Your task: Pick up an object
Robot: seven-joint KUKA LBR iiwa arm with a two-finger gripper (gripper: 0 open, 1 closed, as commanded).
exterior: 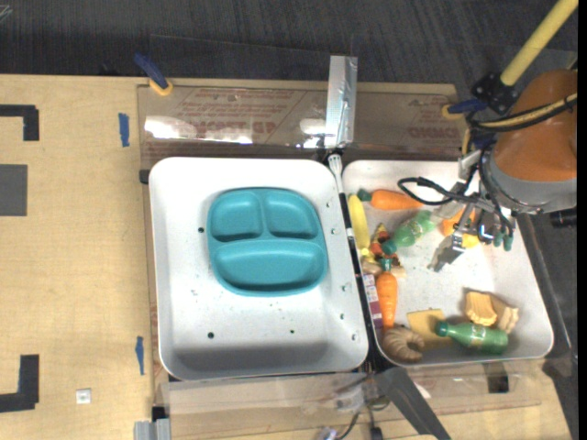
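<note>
While we read the scene from its largest parts down, the surface (73,246) carries two white bins side by side: the left bin (174,273) holds a teal divided plate (267,239), and the right bin (537,310) holds the small toy foods that the task may draw on. We see the arm (541,145) reaching in from the right, with the gripper (449,253) low over the bare middle of the right bin, its fingers a little apart and holding nothing. Candidates lie around it: a green bottle (472,336) near the front edge, a carrot (387,296) by the left wall, and another carrot (396,200) at the far side. We judge the green bottle the soundest choice, since it lies apart from the wall; the fingers should straddle its narrow width and descend fully before closing.
</note>
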